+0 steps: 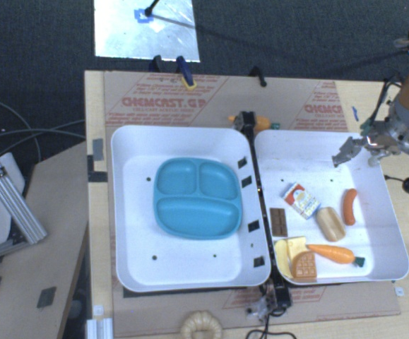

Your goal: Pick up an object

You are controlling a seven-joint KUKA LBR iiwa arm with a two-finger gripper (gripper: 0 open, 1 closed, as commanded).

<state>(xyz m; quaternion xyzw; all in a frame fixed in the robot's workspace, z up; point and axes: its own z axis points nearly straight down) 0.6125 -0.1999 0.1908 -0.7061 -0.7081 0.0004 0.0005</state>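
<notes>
My gripper hangs over the far right part of the right bin, fingers spread and nothing between them. Below it in that bin lie a red-and-white carton, a red sausage, a tan bread roll, a brown chocolate bar, a yellow cheese slice, a waffle piece and an orange carrot. The gripper is apart from all of them, up and to the right of the carton.
The left bin holds a blue divided plate. Black clips line the wall between the bins. A beige ring lies at the bench's front edge. An aluminium frame stands at the left.
</notes>
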